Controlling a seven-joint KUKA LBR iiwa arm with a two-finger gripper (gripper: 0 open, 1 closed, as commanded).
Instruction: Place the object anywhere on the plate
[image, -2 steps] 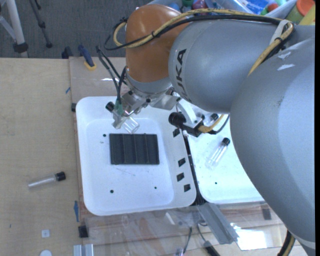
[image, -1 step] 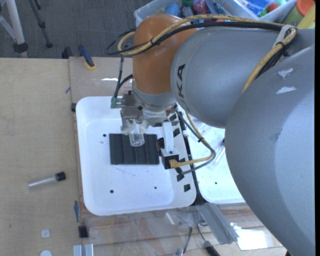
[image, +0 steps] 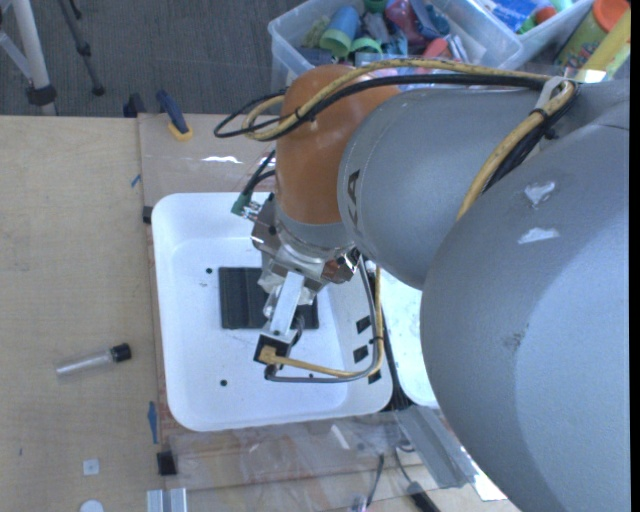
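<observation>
A flat black square plate (image: 240, 297) lies in the middle of the left white bin (image: 190, 330). My gripper (image: 298, 288) hangs over the plate's right edge and covers part of it. The orange band and the grey arm reach in from the right and hide much of what is under the wrist. I cannot make out any object at the gripper.
A clear tube with a black cap (image: 92, 360) lies on the wooden bench left of the bin. A clear tub of colourful toys (image: 400, 30) stands at the back. A blue clamp (image: 175, 115) sits at the bin's far corner. The arm hides most of the right bin (image: 405, 300).
</observation>
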